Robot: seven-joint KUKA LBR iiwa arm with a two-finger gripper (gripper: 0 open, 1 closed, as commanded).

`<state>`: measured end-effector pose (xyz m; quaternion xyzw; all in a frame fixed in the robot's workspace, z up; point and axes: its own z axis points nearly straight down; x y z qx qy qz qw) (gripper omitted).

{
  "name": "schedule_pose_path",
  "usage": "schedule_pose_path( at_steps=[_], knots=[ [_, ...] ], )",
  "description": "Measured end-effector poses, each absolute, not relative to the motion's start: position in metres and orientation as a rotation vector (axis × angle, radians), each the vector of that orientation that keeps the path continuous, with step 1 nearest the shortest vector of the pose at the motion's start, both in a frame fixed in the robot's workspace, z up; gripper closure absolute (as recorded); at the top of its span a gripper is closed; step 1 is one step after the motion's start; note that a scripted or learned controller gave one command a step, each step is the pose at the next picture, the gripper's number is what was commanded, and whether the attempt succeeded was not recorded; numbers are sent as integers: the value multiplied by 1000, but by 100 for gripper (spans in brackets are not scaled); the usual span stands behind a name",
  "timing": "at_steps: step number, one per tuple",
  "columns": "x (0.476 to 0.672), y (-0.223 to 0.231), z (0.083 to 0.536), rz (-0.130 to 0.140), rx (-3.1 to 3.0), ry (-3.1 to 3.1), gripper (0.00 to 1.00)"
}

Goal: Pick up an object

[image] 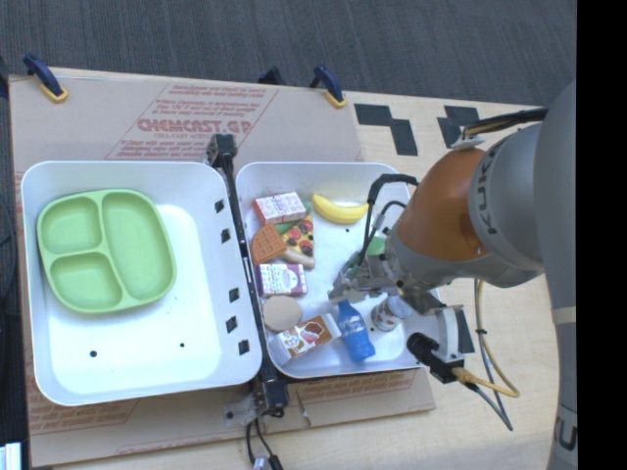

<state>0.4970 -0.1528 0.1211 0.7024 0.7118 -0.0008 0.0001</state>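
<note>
A dark grey carpeted floor [294, 18] is stretching across the top, under even, soft light. A light wooden bench [509, 116] is standing on it, and a sheet of brown cardboard with red lettering [196, 120] is lying across the bench, with blue and yellow clamps [330, 86] gripping its far edge.

You are looking at a pale green divided plastic plate [105, 251], a yellow curved banana [339, 209], a blue plastic bottle [354, 333], and a pink-and-white small carton [280, 208].
</note>
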Motion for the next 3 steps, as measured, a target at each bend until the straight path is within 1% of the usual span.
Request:
schedule_pose_path(
  at_steps=[1,2,3],
  knots=[
    [483,-117,277,2,2212,2226,100],
    [552,-134,209,-4,2215,2230,100],
    [552,-134,209,-4,2214,2230,0]
  ],
)
